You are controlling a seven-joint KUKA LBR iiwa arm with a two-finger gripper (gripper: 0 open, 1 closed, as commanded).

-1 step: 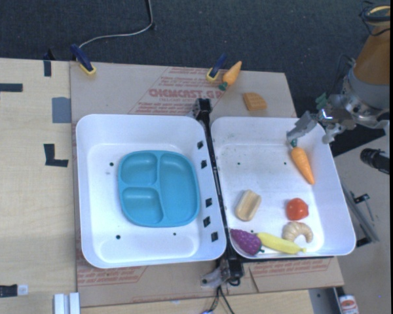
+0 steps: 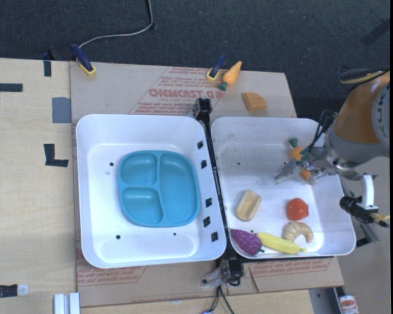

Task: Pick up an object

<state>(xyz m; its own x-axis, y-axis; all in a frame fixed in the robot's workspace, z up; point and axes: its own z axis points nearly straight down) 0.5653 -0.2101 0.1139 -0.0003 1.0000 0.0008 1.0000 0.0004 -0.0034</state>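
My gripper (image 2: 300, 171) hangs low over the right bin (image 2: 268, 133), near its right wall, at the end of the grey arm with the orange band (image 2: 361, 120). A small orange and green toy (image 2: 294, 152) lies just beside the gripper's upper side, and another orange bit shows right at the gripper. Below it in the same bin lie a tan bread piece (image 2: 247, 205), a red tomato (image 2: 297, 209), a croissant (image 2: 297, 230), a yellow banana (image 2: 280, 242) and purple grapes (image 2: 246, 241).
The left bin (image 2: 95, 142) holds a blue divided plate (image 2: 159, 187). On the cardboard behind the bins lie an orange carrot (image 2: 232, 73) and a tan block (image 2: 253, 101). Black clips run along the wall shared by the bins.
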